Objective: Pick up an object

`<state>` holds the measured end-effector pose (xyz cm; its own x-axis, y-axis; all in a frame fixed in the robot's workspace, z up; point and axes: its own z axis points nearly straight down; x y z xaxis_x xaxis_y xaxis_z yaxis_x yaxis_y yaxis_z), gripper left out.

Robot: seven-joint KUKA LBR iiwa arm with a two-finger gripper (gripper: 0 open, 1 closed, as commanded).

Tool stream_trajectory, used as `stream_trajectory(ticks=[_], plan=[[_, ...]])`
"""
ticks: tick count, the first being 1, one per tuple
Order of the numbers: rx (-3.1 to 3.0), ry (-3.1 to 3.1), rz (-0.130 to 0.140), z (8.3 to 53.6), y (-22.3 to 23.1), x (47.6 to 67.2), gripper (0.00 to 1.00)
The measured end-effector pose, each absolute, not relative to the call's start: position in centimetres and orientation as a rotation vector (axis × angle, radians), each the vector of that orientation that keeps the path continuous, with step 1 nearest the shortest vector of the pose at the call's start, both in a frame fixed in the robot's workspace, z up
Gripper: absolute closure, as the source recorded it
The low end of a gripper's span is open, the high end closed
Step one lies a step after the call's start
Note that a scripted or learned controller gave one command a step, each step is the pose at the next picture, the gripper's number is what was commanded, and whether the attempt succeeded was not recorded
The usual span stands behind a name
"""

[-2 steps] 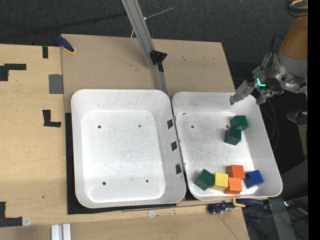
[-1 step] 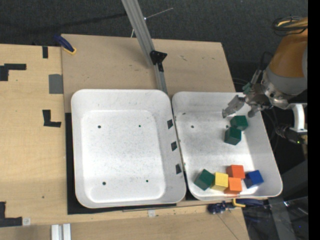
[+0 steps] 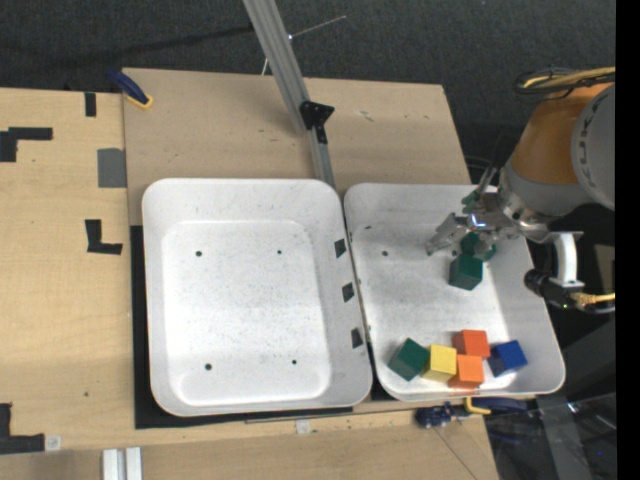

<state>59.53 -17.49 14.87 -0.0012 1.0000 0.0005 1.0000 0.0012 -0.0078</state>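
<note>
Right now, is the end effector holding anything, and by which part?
The end effector is directly over a dark green block in the right bin, but whether the block is gripped cannot be told.

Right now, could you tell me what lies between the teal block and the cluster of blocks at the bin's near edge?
Only bare bin floor in the camera view.

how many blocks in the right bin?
6. Dark green block mid-bin, right below the claw. Five clustered at the near edge: green, yellow, two orange, blue. More may hide under the arm.
</note>
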Motion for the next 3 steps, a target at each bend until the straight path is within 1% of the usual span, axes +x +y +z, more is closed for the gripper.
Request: stream_trajectory(ticks=[1, 2, 3], plan=[[-2.217, -2.221, 0.005, 9.5, -17.4, 59.4, 0.0], [-2.216, -2.222, 0.002, 10.7, -17.3, 59.5, 1.0], [-2.222, -2.224, -0.003, 15.2, -17.2, 59.0, 1.0]])
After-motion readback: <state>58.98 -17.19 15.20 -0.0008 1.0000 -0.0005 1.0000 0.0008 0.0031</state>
